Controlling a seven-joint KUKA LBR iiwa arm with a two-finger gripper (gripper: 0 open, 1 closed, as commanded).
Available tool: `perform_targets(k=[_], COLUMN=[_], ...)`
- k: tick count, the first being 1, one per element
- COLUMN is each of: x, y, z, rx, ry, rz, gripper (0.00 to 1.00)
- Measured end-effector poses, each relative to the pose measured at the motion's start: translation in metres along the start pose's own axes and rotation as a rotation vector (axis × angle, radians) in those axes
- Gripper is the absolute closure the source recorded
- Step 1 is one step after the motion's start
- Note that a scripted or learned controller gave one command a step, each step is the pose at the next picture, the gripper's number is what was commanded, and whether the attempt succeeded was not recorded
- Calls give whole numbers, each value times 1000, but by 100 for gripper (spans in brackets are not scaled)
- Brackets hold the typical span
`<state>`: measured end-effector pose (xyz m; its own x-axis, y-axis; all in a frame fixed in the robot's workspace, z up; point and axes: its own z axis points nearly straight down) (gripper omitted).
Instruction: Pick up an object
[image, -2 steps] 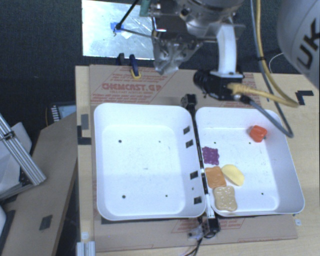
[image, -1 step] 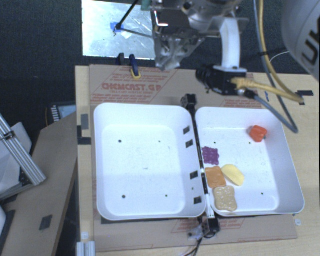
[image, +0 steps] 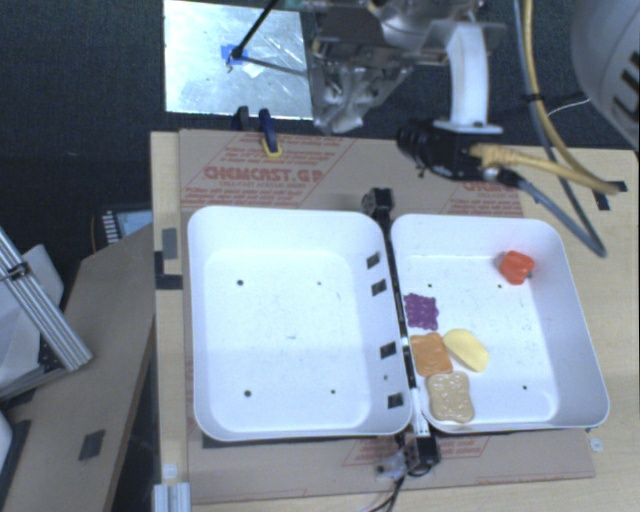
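Gripper (image: 338, 118): top centre of frame, above the bins; whether it is spread or closed cannot be told.
Targets: 5 items in the right bin (image: 560, 330).
Best pick: orange piece (image: 516, 266), upper right, isolated.
Avoid: purple piece (image: 421, 311), orange square (image: 431, 353), yellow piece (image: 466, 349), beige waffle piece (image: 451, 397) clustered near the divider.

Dark blue floor (image: 70, 90) surrounds the wooden bench (image: 600, 250).

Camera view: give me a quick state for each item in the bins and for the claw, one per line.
Orange piece: lying alone near the right bin's far right corner.
Purple piece: flat, by the divider.
Orange slab: flat, touching the yellow piece.
Yellow piece: resting on the bin floor.
Tan waffle: flat, near the front wall.
Claw: raised beyond the bins, holding nothing.
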<state>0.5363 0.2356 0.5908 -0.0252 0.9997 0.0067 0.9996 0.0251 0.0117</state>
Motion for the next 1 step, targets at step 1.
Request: perform_targets(k=[1], x=[0], y=[0], z=[-11], rx=[-2], ry=[1], rz=[-4], gripper=[100])
